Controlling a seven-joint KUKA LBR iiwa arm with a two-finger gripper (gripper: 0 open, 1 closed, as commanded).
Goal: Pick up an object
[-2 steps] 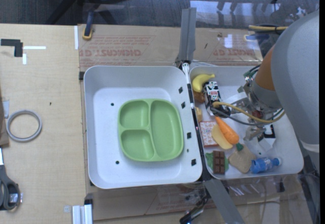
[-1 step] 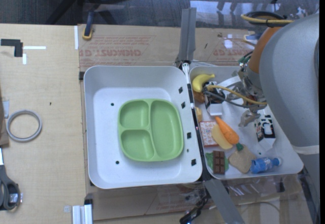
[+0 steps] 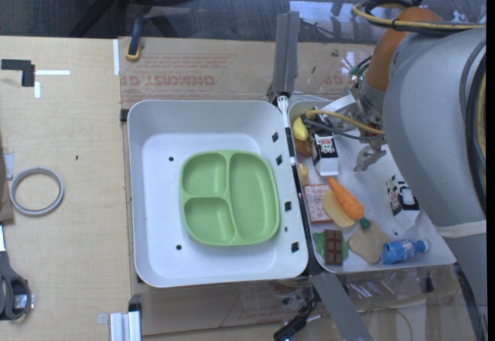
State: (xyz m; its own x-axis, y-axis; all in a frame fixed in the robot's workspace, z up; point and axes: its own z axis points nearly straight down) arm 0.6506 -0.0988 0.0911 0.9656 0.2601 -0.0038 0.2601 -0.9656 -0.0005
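Note:
The right bin [image 3: 433,258] holds several small items: an orange carrot [image 3: 346,200], a white carton with a black and red label [image 3: 326,154], a yellow piece [image 3: 299,129], a chocolate bar [image 3: 332,247], a tan bread slice [image 3: 370,243] and a blue bottle [image 3: 402,250]. My gripper [image 3: 370,154] hangs low over the bin's far middle, just right of the white carton and above the carrot. The grey arm [image 3: 441,123] covers the bin's right side. I see nothing held in the gripper.
The left bin [image 3: 155,200] holds a green three-compartment plate [image 3: 230,198]. A grey ring [image 3: 35,191] lies on the wooden bench at the left. Cables [image 3: 340,121] loop across the far end of the right bin. A black-and-white patterned item [image 3: 402,199] sits by the arm.

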